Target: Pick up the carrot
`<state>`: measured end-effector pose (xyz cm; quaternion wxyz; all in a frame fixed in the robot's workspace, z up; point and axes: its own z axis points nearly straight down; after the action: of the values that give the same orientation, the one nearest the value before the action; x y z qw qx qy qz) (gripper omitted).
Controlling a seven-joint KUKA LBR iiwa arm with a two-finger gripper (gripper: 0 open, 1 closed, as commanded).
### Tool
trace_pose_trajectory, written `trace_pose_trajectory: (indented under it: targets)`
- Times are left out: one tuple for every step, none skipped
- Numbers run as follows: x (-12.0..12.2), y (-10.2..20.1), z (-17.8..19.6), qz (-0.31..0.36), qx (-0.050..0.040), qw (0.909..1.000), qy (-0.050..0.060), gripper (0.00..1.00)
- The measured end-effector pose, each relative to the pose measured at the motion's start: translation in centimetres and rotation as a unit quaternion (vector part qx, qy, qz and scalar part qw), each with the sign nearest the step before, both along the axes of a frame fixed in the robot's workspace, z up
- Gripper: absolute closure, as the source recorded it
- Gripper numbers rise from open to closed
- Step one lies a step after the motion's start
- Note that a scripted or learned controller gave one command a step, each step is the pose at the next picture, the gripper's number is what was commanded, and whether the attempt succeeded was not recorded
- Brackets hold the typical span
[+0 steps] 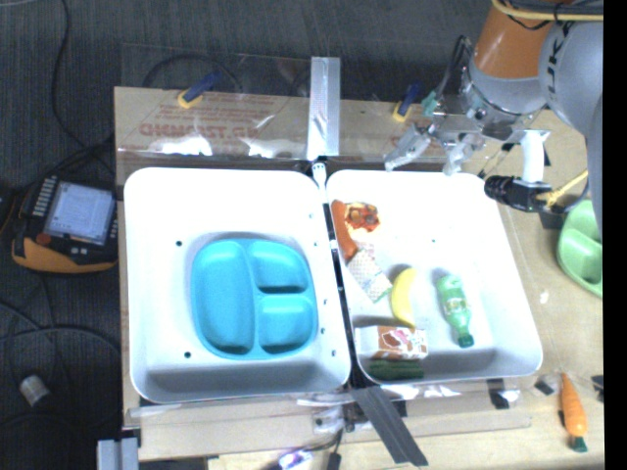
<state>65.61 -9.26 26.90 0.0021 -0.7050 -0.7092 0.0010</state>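
Note:
A small orange carrot [573,415] with a green tip lies on the bench outside the bins, at the near right corner. A thin orange strip [338,229] also lies along the left wall of the right bin [509,262]; I cannot tell what it is. My gripper [428,156] hangs over the far edge of the right bin, far from the carrot. Its two fingers are spread apart, so it is open with nothing between them.
The right bin holds a red snack bag [361,215], a patterned packet [368,271], a yellow fruit [403,297], a green bottle [454,309], a brown box [393,341] and a dark green vegetable [397,369]. A blue divided tray [257,297] fills the left bin. A green object [586,245] sits at the right edge.

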Motion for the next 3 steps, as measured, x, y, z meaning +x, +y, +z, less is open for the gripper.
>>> trace_pose_trajectory:
  targets:
    - [-7.3,1.7,-7.7,-0.131,-0.0002,0.9914,0.001,0.00]
    - [-5.0,2.8,1.3,-0.133,-0.0019,0.9912,-0.001,0.00]
    - [-10.8,-0.2,-11.9,-0.104,-0.0005,0.9945,0.001,0.00]
